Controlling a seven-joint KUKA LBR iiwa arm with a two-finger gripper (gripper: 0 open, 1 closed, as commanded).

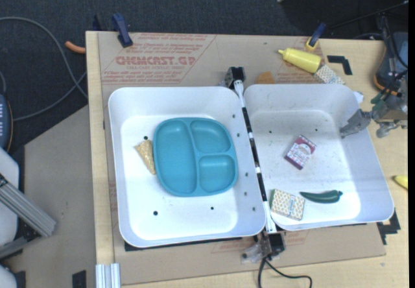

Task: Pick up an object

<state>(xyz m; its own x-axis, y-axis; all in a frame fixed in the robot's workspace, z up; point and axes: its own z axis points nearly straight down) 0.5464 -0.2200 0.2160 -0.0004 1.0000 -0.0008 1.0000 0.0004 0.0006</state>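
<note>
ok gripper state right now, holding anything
Gripper: at the right bin's right edge, nothing seen in it; open or shut cannot be told.

There were two shallow white plastic bins: a left bin [123,118] and a right bin [373,170]. There was one teal divided plate [194,155], one green pepper [321,196], one small red packet [299,152], two tan crackers [287,204] [146,154] and one yellow bottle [300,58].

Cardboard-topped bench [162,60] bearing two white bins side by side, left bin [130,215] and right bin [363,176]; yellow bottle [299,58] near back edge.
</note>
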